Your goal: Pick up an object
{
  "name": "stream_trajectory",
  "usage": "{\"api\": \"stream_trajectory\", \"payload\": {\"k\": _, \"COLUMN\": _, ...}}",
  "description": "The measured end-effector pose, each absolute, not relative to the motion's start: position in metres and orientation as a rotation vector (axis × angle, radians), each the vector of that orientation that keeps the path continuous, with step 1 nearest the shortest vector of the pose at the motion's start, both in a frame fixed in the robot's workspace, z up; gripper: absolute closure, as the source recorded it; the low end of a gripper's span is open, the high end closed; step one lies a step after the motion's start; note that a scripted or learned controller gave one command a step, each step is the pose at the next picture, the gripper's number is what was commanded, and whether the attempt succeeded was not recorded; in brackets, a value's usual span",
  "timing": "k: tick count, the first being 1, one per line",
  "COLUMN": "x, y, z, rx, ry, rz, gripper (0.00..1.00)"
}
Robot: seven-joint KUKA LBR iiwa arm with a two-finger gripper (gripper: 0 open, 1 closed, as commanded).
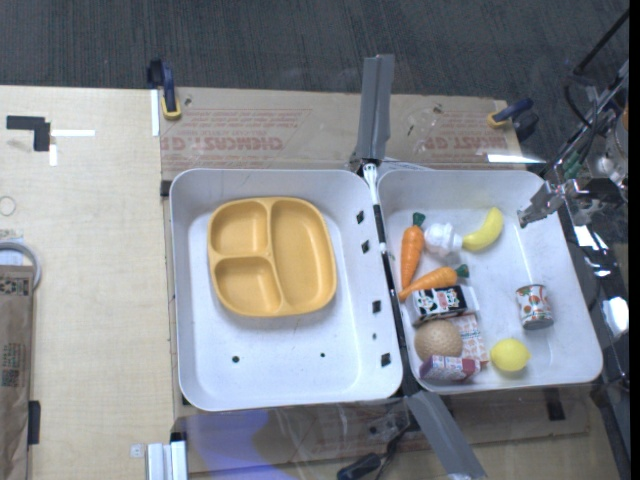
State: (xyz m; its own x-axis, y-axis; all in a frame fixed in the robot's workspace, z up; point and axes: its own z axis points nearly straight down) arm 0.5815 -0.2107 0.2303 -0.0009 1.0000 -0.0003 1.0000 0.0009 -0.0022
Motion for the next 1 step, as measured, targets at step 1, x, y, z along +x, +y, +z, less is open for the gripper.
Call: {"api": "stream_trajectory", "payload": {"k": 1, "x": 0.6141, "y": -0.1985, "z": 0.1043, "rx": -2.376, "ry": -2.073, "rz": -0.014, "gripper": 0.00}}
